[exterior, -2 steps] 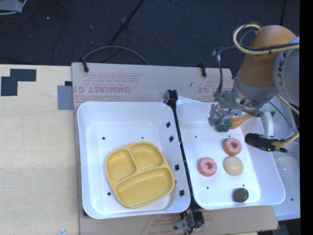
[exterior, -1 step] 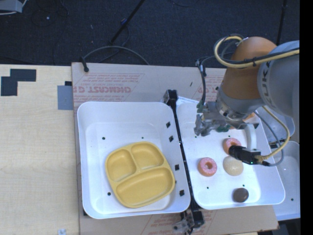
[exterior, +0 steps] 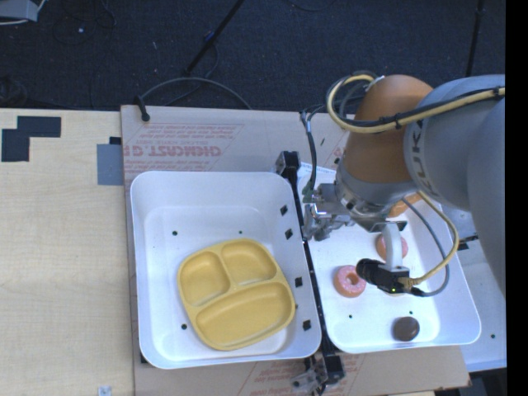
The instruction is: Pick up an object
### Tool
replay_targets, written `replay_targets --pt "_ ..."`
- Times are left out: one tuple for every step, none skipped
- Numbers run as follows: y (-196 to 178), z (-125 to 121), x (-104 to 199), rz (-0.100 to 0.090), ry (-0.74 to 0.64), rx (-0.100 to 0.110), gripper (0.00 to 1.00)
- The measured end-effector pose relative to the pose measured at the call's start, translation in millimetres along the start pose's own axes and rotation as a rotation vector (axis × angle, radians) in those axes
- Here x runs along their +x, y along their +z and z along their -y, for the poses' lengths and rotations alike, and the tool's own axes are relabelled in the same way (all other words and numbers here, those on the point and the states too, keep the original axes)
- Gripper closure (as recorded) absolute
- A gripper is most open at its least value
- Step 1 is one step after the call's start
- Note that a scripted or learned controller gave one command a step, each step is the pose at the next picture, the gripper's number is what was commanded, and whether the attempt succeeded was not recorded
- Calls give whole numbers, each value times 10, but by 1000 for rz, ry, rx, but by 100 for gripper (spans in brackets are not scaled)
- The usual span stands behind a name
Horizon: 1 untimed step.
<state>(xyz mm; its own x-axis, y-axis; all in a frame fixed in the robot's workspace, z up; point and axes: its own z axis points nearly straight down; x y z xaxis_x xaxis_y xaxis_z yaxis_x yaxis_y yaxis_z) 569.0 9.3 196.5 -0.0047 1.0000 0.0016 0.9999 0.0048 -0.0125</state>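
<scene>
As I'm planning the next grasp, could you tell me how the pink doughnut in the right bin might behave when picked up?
The pink doughnut looks small, so it is probably light. Lying flat, it likely won't roll. Its rounded ring may slip from a pinch.

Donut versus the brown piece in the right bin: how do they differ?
The donut is pink with a centre hole; the brown piece is dark and shows none. The donut lies mid-bin, the brown piece near the view's bottom rim. Both are small, round, and in the right bin.
</scene>
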Motion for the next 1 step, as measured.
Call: replay_targets --pt "-165 177 465 0 -1 -1 100"
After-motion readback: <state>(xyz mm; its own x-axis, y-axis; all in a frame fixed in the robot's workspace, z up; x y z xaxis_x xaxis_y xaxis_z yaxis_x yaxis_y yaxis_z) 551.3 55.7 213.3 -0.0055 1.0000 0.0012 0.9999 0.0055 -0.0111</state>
